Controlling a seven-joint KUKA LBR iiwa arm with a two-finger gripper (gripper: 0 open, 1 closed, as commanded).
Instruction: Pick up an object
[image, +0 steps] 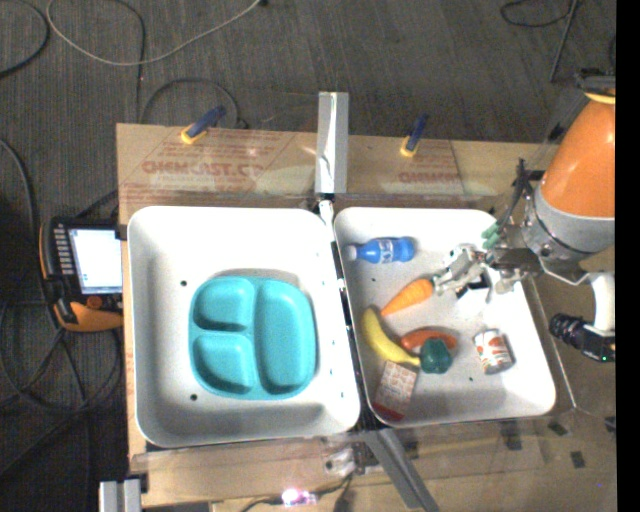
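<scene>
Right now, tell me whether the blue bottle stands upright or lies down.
Lying down. The blue bottle rests on its side on the right bin's floor, white cap pointing right.

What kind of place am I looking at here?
Probably a robotics lab: a robot arm reaches over two white bins of toy food like a carrot, with cables on the floor.

- The desk (150, 150) carries two white bins side by side.
- The left bin (150, 260) holds a turquoise sectioned tray (254, 337).
- The right bin (520, 390) holds a blue bottle (384, 250), carrot (408, 296), banana (384, 340), a red and green item (433, 350), small can (492, 351) and a packet (394, 388).
- The hand (462, 272) hangs over the right bin, just beside the carrot's tip.
</scene>
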